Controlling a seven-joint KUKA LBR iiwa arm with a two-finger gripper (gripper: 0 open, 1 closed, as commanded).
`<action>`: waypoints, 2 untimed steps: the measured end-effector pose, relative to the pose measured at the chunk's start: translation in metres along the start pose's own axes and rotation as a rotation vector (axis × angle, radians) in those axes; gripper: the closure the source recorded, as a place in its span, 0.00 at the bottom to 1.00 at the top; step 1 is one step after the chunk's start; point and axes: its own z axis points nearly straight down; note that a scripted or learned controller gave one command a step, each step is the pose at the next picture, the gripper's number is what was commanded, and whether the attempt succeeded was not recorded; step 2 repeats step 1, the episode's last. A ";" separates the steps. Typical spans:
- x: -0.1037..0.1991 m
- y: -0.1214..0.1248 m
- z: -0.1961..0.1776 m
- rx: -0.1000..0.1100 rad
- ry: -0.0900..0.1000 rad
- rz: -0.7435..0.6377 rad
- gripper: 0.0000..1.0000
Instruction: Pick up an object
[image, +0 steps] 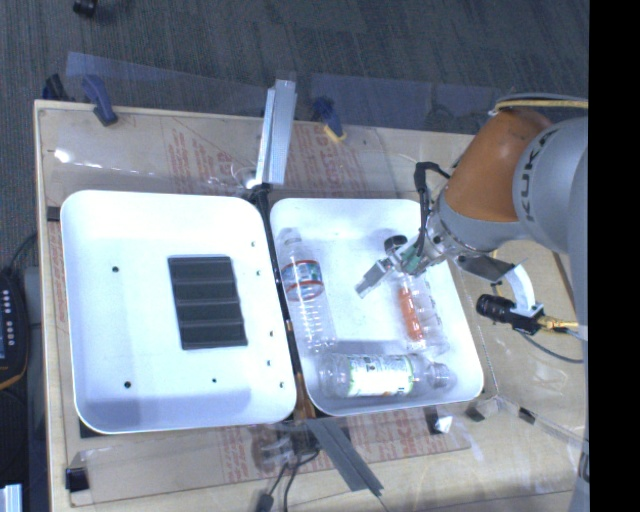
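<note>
Nearest the camera, along the front wall of the right bin (470, 385), a clear bottle with a pale label (385, 374) lies on its side, cap end toward the right corner. Just behind it on the left, a second clear water bottle (305, 290) lies lengthwise beside the divider between the bins, its label banded red and blue. To the right, a slim clear bottle with orange contents (413, 312) lies near the right wall, and that looks like the target.

Above that bottle's far end hangs the claw (395, 262), low inside the bin, with the grey arm and its orange band (495, 170) reaching in over the right rim. One metal finger angles out to the left; the other is lost against the wrist, so the width of the claw cannot be told, and nothing is seen between its fingers. The step in hand reads as the approach, with the grasp not yet made.

The next move calls for lining up across the orange bottle's narrow body, dropping until the fingers straddle it, then closing and lifting straight. A round, slick bottle may roll, so a centred grip matters.

Over in the left bin (90, 300) sits a dark ribbed block (207, 301), well apart from the action. Blue clamps (100, 100) hold the counter (150, 150) sheet at the far edge.
</note>
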 end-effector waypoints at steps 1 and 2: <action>-0.020 0.039 -0.024 -0.002 -0.002 -0.004 0.00; -0.020 0.039 -0.024 -0.002 -0.002 -0.004 0.00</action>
